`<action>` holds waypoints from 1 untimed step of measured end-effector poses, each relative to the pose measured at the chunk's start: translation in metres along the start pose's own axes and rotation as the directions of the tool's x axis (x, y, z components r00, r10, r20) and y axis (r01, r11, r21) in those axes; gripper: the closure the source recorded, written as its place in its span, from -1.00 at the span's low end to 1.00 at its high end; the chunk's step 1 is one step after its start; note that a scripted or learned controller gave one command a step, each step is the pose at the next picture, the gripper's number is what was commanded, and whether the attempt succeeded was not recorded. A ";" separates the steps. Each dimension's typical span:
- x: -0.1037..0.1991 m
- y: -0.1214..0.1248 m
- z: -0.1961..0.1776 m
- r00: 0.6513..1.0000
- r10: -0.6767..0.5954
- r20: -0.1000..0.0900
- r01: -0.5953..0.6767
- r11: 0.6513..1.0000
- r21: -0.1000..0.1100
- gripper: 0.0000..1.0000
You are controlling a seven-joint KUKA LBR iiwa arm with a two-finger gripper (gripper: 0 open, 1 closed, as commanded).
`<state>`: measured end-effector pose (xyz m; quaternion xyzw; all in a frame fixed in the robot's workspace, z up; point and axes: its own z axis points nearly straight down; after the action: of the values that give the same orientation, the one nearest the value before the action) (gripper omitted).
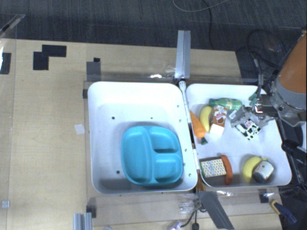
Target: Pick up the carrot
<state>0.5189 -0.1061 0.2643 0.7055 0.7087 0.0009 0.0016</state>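
Carrot [196, 125] is lying untouched against the right bin's [283, 147] left wall, beside a banana [206, 117]. Arm's jaws [247, 118] are hovering over the bin's middle, well apart from it; their state is impossible to tell. Reaching and grasping are remaining.

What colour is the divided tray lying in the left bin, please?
The divided tray is light blue, seen clearly in the camera view.
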 end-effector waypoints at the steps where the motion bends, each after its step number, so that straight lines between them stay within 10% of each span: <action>1: 0.055 0.017 0.048 0.988 -0.157 -0.001 0.157 0.988 0.000 -1.00</action>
<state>0.5361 -0.0513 0.2161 0.6476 0.7619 0.0012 0.0013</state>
